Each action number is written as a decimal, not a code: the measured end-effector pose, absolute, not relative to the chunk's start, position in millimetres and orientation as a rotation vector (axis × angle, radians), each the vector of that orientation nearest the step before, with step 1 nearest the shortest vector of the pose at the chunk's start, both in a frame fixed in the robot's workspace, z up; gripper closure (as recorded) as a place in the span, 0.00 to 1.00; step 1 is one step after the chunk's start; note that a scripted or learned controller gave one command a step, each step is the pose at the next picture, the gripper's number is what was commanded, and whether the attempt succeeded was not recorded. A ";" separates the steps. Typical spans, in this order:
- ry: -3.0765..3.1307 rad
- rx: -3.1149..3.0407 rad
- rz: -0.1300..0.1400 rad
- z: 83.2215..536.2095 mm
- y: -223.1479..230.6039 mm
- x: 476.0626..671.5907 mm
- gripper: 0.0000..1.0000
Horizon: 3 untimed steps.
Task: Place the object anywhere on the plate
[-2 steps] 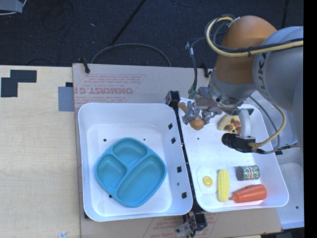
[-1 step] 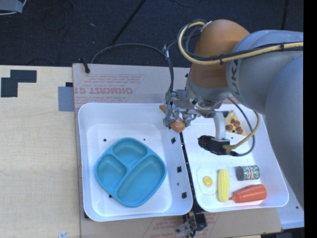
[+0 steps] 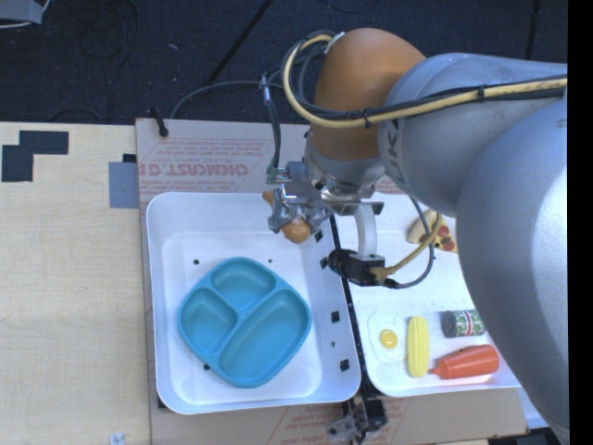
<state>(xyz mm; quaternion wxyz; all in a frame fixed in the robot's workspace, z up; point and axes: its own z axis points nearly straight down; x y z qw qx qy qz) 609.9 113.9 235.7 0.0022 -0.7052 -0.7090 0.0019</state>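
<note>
The blue plate [image 3: 245,320], divided into three sections, lies in the left white bin [image 3: 176,230]. My gripper [image 3: 295,219] hangs over that bin's far right corner, above and to the right of the plate. A small orange-brown rounded object [image 3: 297,232] sits between the grey fingertips, and the fingers are shut on it. It is lifted off the bin floor and lies apart from the plate. The arm's wrist and orange band hide the area just behind the gripper.
The right bin [image 3: 398,383] holds a toy fried egg [image 3: 387,339], a corn cob [image 3: 418,346], an orange carrot-like piece [image 3: 465,363], a small dark can [image 3: 461,323] and a yellow-red item [image 3: 441,235]. A black divider [image 3: 350,327] runs between the bins.
</note>
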 end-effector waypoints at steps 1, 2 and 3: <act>-2.224 -2.211 0.007 222.4 176.0 614.3 1.00; -2.221 -2.218 0.010 222.0 180.1 613.3 1.00; -2.222 -2.217 0.010 222.1 180.1 613.3 0.00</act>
